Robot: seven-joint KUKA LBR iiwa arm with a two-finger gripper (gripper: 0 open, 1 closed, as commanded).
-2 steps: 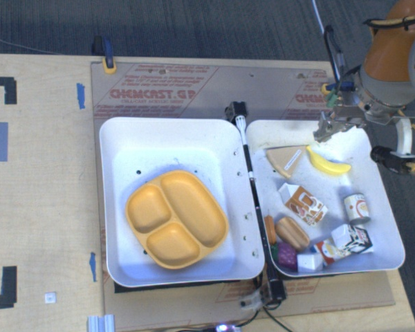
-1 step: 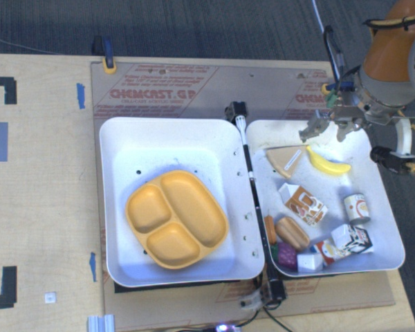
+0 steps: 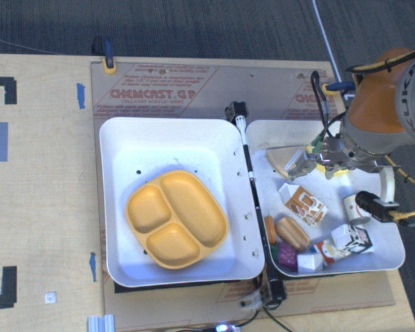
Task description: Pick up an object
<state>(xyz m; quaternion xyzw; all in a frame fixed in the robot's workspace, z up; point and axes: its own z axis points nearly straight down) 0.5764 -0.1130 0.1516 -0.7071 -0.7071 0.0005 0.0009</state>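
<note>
The gripper (image 3: 323, 159) hangs over the right bin (image 3: 394, 258) at its twelve o'clock side. Its fingers I cannot tell, open or closed. A yellow tray (image 3: 176, 218) lies in the left bin (image 3: 124, 144).

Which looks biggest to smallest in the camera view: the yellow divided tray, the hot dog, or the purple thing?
1. Yellow divided tray, by far the largest.
2. Hot dog.
3. Purple item, slightly smaller than the hot dog and partly hidden, so unsure.
</note>
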